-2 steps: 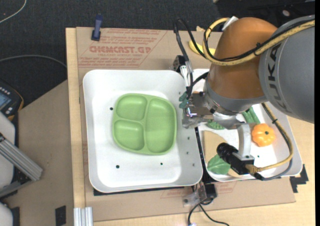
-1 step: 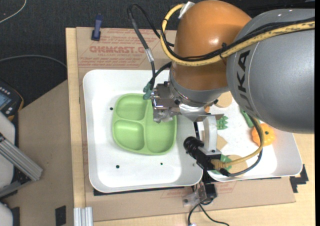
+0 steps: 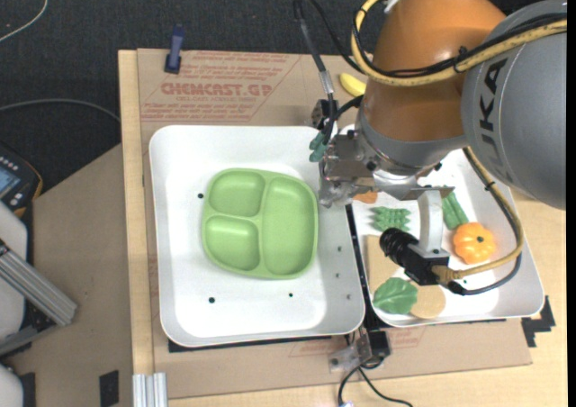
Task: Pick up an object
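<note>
- This is a robot lab.
- A big grey and orange robot arm hangs over two white bins.
- Black wires lie on the dark carpet.
- The bins sit on a cardboard sheet.

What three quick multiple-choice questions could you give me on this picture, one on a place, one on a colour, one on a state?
1. Where is the green divided plate?
A. left bin
B. right bin
C. on the floor

2. What colour is the small pumpkin?
A. blue
B. orange
C. white

3. How does the green divided plate lie?
A. flipped over
B. standing on edge
C. flat, hollows up

Answers: 1 A, it sits within the left bin. 2 B, it is orange, in the right bin. 3 C, its three hollows face the camera.
</note>
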`<action>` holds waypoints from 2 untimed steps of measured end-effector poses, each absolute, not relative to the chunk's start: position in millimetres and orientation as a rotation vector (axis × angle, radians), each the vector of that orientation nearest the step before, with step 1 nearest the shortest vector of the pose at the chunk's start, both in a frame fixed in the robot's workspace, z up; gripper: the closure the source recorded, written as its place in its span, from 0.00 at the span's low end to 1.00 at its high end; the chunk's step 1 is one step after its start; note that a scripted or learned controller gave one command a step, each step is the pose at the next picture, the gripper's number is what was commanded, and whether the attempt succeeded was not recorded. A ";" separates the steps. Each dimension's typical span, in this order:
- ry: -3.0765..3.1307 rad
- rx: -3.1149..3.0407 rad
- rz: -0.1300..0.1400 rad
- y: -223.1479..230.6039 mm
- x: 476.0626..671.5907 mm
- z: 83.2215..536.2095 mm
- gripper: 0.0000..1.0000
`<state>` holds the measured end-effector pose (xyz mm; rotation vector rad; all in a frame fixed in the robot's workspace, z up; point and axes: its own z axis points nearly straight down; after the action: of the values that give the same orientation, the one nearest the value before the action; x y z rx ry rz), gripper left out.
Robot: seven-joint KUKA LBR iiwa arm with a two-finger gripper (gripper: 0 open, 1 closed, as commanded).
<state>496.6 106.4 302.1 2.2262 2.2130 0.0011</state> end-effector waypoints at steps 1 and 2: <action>2.222 2.231 -0.019 94.9 508.8 155.9 1.00; 2.223 2.209 0.027 134.2 490.8 364.3 1.00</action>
<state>490.8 134.2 364.3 2.2088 2.2233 0.0274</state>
